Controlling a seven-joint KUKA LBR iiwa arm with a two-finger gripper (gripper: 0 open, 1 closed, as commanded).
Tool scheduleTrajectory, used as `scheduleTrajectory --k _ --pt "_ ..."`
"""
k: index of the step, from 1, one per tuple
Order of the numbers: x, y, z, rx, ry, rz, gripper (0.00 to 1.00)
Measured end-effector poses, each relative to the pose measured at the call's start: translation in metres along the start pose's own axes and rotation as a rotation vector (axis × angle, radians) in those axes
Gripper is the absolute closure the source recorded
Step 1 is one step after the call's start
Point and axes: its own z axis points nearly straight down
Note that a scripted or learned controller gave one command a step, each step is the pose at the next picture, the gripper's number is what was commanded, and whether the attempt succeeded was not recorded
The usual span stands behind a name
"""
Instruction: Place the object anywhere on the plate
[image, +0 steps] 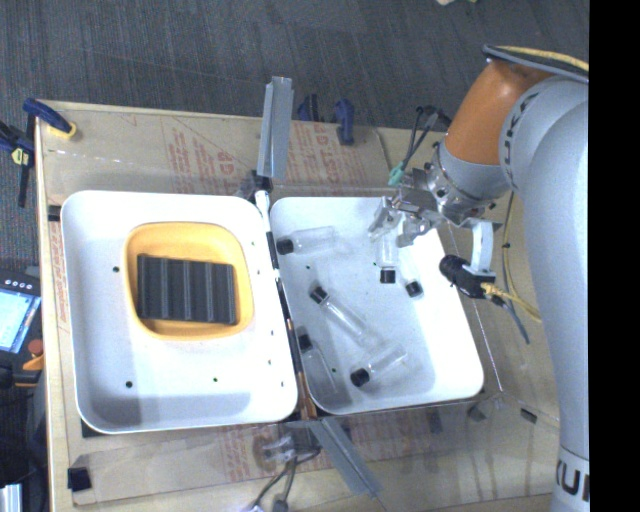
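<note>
A fixed camera looked down at a slant on a plywood bench (150, 150) that carried two shallow white bins side by side.

The left bin (90, 380) held a yellow plate (150, 240) with rounded corners, set toward the bin's far half. A dark ribbed block (188, 290) lay on the middle of the plate.

The right bin (455, 370) held several clear plastic tubes with black caps. One tube (310, 240) lay near the bin's far left corner. A longer tube (340, 315) lay at a slant across the bin's middle. Another tube (380, 365) lay near the bin's near edge. A small black cap (413, 289) sat alone toward the bin's right side. None of the tubes touched the plate; all were in the right bin.

The grey arm (550, 250), with its orange band (480, 115), reached in from the right. Its gripper (392, 228) hung over the far edge of the right bin. A small clear tube with a black end (386, 262) stood upright just below the gripper, but whether it was held could not be told, nor how the tool was set.

Blue clamps (343, 118) gripped the bench's far edge.
</note>
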Motion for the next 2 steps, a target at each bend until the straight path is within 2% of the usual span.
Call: scheduleTrajectory --k 1,2 --pt "0.065 -0.026 -0.006 -0.001 -0.003 -0.167 1.00" --pt "0.165 -0.028 0.022 0.000 -0.004 -0.436 1.00"
